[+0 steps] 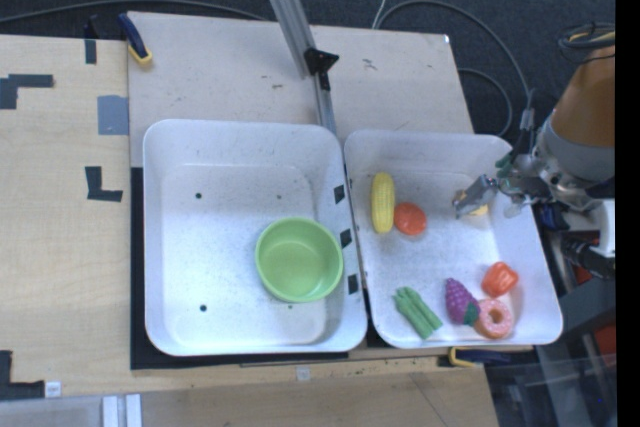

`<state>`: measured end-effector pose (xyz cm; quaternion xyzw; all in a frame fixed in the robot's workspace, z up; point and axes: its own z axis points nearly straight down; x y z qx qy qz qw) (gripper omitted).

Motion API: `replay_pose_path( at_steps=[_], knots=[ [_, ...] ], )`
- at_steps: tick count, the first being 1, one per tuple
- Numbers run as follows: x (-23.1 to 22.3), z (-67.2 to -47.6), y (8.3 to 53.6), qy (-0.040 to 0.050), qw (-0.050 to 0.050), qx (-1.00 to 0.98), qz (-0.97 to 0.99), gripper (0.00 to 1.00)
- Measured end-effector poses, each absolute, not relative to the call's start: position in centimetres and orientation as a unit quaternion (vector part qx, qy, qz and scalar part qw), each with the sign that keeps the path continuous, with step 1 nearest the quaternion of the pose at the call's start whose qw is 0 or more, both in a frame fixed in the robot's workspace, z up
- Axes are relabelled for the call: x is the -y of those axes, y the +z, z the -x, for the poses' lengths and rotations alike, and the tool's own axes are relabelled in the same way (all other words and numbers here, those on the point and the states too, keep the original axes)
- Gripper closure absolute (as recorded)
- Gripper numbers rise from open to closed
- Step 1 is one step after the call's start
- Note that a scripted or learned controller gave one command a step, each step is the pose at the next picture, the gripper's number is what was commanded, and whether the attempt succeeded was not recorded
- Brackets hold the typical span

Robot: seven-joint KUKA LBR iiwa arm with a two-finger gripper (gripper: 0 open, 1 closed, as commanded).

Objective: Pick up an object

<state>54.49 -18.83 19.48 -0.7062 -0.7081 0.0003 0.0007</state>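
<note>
The right bin (440, 155) holds several toy foods. A yellow corn cob (383, 202) lies upright at its left, touching an orange-red tomato (410, 219). Along the front edge lie a green vegetable (417, 311), purple grapes (458, 299), a red pepper (499, 279) and a pink donut (494, 317). My gripper (472, 200) reaches in from the right, low over the bin's upper right part, to the right of the tomato. A small pale yellow thing (482, 210) shows right at its tip; whether it is held is unclear.
The left bin (200, 155) holds a green bowl (298, 259) near its front right corner. A slanted metal pole (290, 5) rises behind the bins. Cables lie on the dark floor at the back. A blue and yellow clamp (135, 39) sits at the board's far left corner.
</note>
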Motion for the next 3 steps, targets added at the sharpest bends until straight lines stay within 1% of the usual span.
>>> replay_pose_path(
  at_steps=[1,2,3],
  knots=[
    [18.8,-54.5,19.5,0.0002,0.001,0.708,0.706,0.0],
    [18.8,-54.1,15.1,0.0019,0.002,0.707,0.707,0.0],
    [18.2,-54.8,10.0,0.002,0.003,0.708,0.706,0.0]
  ],
)
